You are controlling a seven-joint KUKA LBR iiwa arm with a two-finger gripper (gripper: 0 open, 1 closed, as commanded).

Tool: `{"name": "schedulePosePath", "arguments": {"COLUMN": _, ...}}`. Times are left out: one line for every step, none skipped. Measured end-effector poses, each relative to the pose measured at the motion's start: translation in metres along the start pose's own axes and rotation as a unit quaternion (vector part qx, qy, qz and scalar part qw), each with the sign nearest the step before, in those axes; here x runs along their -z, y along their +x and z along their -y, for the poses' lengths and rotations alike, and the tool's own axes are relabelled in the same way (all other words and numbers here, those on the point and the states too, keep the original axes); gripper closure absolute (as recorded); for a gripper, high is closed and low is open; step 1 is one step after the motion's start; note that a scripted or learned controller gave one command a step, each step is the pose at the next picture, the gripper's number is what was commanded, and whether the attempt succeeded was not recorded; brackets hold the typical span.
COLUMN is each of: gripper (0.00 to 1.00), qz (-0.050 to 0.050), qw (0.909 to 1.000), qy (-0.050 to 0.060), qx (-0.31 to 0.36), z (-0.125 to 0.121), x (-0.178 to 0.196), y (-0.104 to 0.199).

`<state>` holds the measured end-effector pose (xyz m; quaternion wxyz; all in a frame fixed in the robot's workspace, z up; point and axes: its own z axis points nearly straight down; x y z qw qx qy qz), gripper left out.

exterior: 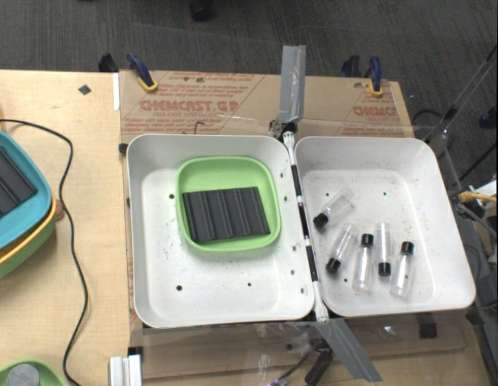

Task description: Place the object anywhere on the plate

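Nearest you, the front rims of two white bins meet side by side on the counter. The right bin (430, 207), on the side the arm reaches in from, holds five clear vials (364, 260) with black caps. They lie flat and loosely scattered across its floor. One rests apart toward the divider; the other four lie close together, roughly parallel. The left bin (216, 292) holds the green plate (227, 168), set toward its far half. A dark ribbed mat (224, 214) covers most of the plate's middle. No vial is on the plate; all are in the other bin, well apart from it. You cannot tell how far open the hand is, or whether it has hold of anything. Brown cardboard (200, 99) lies under the bins, and a black cable (69, 240) snakes over the wood beyond the left bin.
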<state>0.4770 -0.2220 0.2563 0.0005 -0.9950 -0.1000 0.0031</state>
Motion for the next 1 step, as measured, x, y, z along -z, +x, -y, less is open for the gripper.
{"name": "schedulePosePath", "arguments": {"gripper": 0.0, "qz": 0.0, "qw": 1.0, "qy": 0.0, "qx": 0.002, "z": 0.0684, "x": -0.0383, "y": 0.0139}}
